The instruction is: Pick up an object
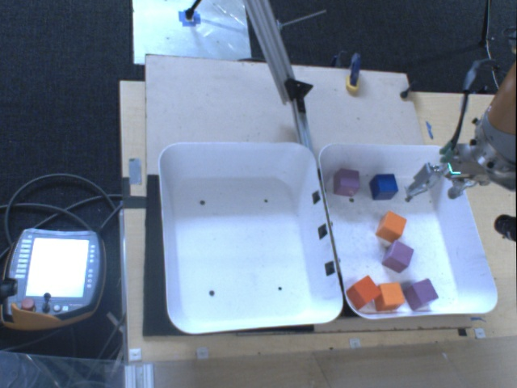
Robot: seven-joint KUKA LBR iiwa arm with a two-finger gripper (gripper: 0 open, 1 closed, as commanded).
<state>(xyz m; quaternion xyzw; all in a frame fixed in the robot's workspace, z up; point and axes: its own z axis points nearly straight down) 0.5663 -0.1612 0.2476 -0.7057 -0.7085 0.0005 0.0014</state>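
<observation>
The blue cube (pixel 384 186) lay near the far wall of the right shallow white bin (pixel 477 253), just beside a purple cube (pixel 346 181), with nothing gripping it. The arm's two-finger gripper (pixel 436 183) hung just right of the blue cube; whether its fingers were spread or closed could not be told. Nearer the front lay an orange cube (pixel 391 226), another purple cube (pixel 397 256), and a row of three more.

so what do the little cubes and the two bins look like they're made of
The small purple, orange and blue cubes, such as the blue cube, look like painted wood or foam: flat matte colour, no glare, though the material can't be settled. The shallow white bins, such as the right bin, look like smooth moulded plastic, with rounded corners and a soft sheen.
</observation>
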